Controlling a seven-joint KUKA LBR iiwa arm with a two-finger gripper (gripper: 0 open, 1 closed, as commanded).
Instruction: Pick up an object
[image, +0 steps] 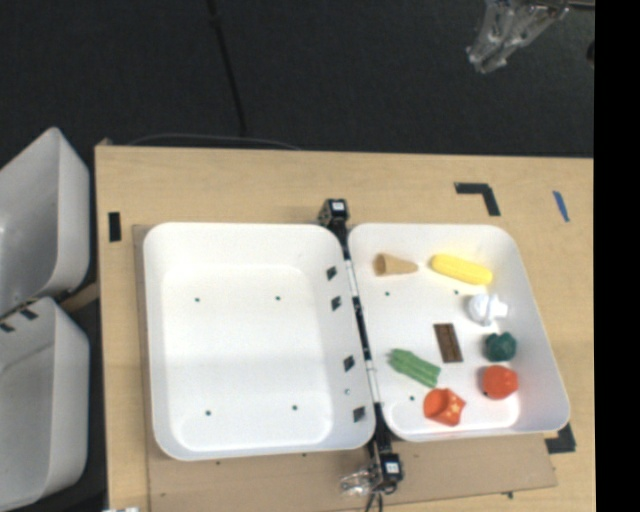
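Though pincer (505, 35) state unclear, smooth yellow corn cob (461, 268) beside tan cone (396, 265).

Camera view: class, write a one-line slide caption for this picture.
Robot hand poised at top right, above the bench; the right bin holds seven small items, among them a yellow piece and a green one.

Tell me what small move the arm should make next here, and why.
Probably bring the tool down and toward the right bin. It sits high beyond the bench's far edge, above the dark floor, nowhere near any object. All the pickable things lie in that bin; the yellow piece near its far side looks closest and has free space around it.
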